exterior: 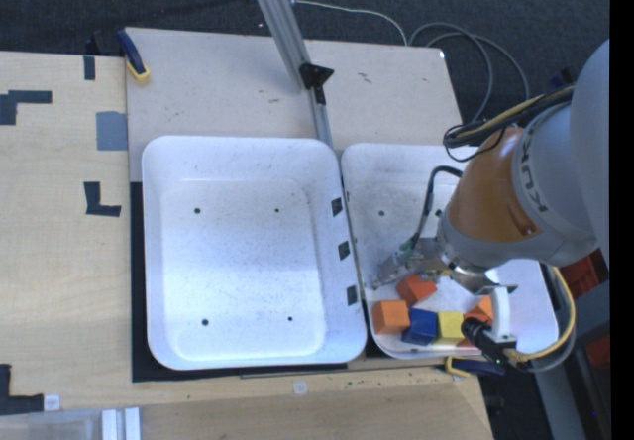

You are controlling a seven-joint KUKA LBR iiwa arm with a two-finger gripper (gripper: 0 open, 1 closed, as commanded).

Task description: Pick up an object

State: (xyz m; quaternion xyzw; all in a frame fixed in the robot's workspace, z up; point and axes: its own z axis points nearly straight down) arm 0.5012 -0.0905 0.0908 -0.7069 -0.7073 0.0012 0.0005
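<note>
Several small blocks lie in the right bin's [381,185] near corner: an orange block [391,316], a blue block [422,325], a yellow block [451,326] and a red-orange block [417,287]. My gripper [408,265] is down in that bin, just above the red-orange block, at the end of the grey arm with its orange band [485,200]. The arm's wrist covers the fingers, and I see nothing between them. Another orange piece [481,309] peeks out under the wrist.
The left bin [238,250] sits beside the right one, sharing a raised wall. A slanted metal rail [287,22] crosses the bench behind the bins. Cables [466,42] trail at the back right. A blue and yellow clamp [134,56] sits at the back left.
</note>
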